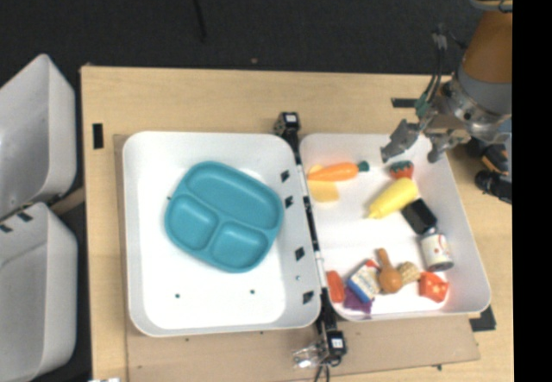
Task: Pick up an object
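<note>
- Over the far right corner of the right bin (466, 225), the grey arm (483, 70) reaches in from the right, its orange band uppermost and its wrist angled down toward the bin's back wall.
- The gripper (420, 144) hangs with its two fingers spread apart and nothing between them; one finger (398, 144) points down-left, the other sits toward the bin's right rim.
- Just below the fingers lies a small red object (401, 170), apart from them.
- Near it rest a toy carrot (335, 171), a yellow piece (394, 198) and a black block (418, 216).
- A heap of small toys (384, 278) fills the near edge.
- In the left bin (155, 285) sits a blue divided plate (225, 216).
</note>
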Motion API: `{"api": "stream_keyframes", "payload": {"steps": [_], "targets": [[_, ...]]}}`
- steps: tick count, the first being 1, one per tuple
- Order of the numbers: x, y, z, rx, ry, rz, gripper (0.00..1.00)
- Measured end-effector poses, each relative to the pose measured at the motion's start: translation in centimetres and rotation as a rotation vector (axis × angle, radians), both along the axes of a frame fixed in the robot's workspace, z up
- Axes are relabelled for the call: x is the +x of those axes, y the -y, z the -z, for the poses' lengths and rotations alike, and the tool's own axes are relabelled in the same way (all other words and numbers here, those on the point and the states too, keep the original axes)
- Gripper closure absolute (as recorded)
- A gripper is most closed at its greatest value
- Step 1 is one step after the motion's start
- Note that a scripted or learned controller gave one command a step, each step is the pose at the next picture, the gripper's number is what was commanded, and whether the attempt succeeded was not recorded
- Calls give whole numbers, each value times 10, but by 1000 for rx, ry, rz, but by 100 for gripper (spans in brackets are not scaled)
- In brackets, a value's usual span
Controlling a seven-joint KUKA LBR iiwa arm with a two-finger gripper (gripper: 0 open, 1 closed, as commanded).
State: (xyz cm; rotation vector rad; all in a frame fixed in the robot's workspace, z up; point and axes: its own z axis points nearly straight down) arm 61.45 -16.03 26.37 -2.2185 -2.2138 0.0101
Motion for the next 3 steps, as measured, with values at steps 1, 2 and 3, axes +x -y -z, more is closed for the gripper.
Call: {"api": "stream_keyframes", "payload": {"steps": [1,2,3], "targets": [[2,0,-6,-1,10,-2,0],[8,-7,50,-2,6,-5,0],[14,2,99,-3,7,-2,0]]}}
